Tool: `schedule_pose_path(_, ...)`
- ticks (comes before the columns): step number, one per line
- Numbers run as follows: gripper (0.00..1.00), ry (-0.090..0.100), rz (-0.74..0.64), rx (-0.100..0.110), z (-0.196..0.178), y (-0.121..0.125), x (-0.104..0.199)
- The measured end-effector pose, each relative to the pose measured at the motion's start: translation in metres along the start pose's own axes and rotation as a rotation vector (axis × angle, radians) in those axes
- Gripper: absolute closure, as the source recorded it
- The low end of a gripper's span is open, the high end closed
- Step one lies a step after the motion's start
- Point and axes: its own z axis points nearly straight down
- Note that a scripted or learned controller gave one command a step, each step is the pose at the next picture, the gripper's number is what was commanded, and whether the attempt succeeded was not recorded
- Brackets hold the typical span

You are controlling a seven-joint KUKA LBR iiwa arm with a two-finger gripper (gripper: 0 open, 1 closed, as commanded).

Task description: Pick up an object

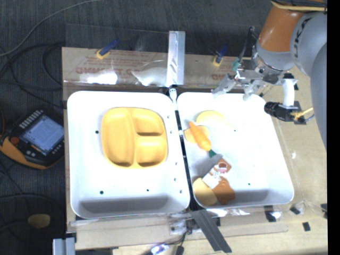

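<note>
Clearly nothing is picked yet: the gripper (240,85) hangs empty with fingers spread at the upper right, above the right bin's (265,158) far rim, while the carrot (200,136), pale disc (210,118) and packet (219,172) lie below-left; the yellow tray (134,137) fills the left bin (85,158)

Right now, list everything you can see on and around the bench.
divided tray: one, yellow, in left bin
carrot-like toy: one, orange, right bin, near the divider
round pale piece: one, pale yellow, right bin's far part
small packet: one, brown and white, right bin's near part
bread-like pieces: tan and brown, right bin's near corner
pendant: one, orange and black, floor at left
end effector: one, over right bin's far edge
arm: one, grey and orange
</note>
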Motion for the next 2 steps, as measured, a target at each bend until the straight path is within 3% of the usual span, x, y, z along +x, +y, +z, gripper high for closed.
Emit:
schedule_pose_path(1, 0.00, -0.004, 0.078, -0.002, 0.133, 0.005, -0.005)
schedule_pose_path(2, 0.00, -0.007, -0.006, -0.010, 0.139, -0.020, 0.018)
